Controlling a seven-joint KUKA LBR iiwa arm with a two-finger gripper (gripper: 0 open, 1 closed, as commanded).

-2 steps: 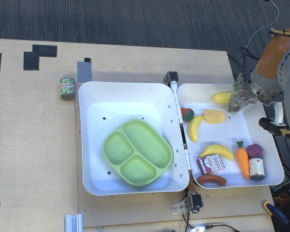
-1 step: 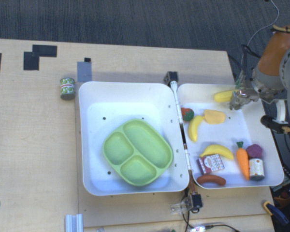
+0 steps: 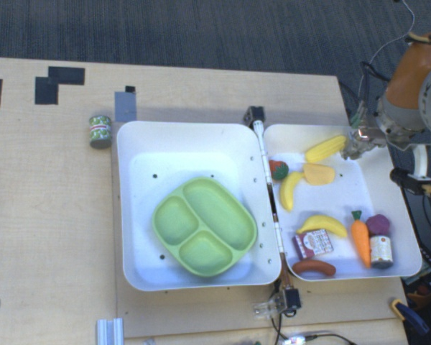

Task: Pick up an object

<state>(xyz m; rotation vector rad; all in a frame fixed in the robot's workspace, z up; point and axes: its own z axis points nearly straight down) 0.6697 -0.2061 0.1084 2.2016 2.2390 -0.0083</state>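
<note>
The gripper (image 3: 355, 148) sits low at the right bin's (image 3: 402, 214) far edge, just beside the corn cob (image 3: 325, 148). Whether it is clenched or released cannot be told; a banana (image 3: 290, 190) lies nearby

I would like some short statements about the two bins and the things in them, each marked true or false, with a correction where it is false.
1. The green tray lies in the left bin. True.
2. The carrot lies in the left bin. False: it is in the right bin, beside the purple item.
3. The gripper is over the right bin's far edge, near the corn. True.
4. The sausage is at the right bin's far edge. False: it is at the near edge, below the red box.
5. A small can stands on the bench left of the left bin. True.
</note>
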